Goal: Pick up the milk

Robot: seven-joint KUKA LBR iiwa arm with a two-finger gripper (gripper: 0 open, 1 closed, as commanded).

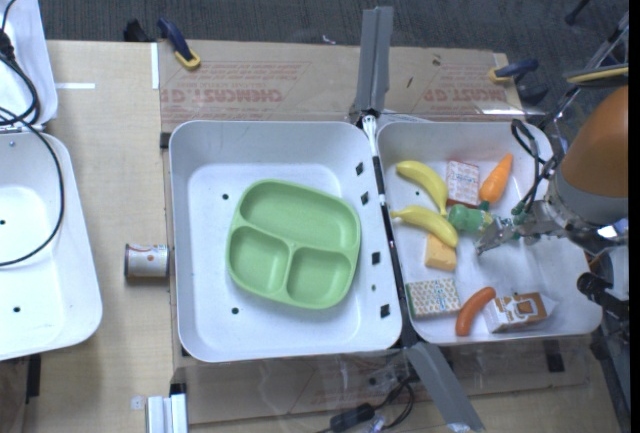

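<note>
The milk [518, 311] is a small brown-and-white carton lying on its side at the front right of the right bin [560, 326]. My gripper [492, 239] hovers over the middle of that bin, pointing left. It is behind the milk and apart from it, and its tip is close to a green toy vegetable [466, 218]. The grey arm with its orange band [605, 156] comes in from the right edge. I see nothing held in the gripper.
The right bin also holds two bananas [424, 183], a carrot [496, 177], a white-and-red box [463, 182], a cheese wedge [441, 252], a patterned box [433, 297] and a sausage [474, 310] next to the milk. The left bin [200, 221] bears a green divided plate [293, 243].
</note>
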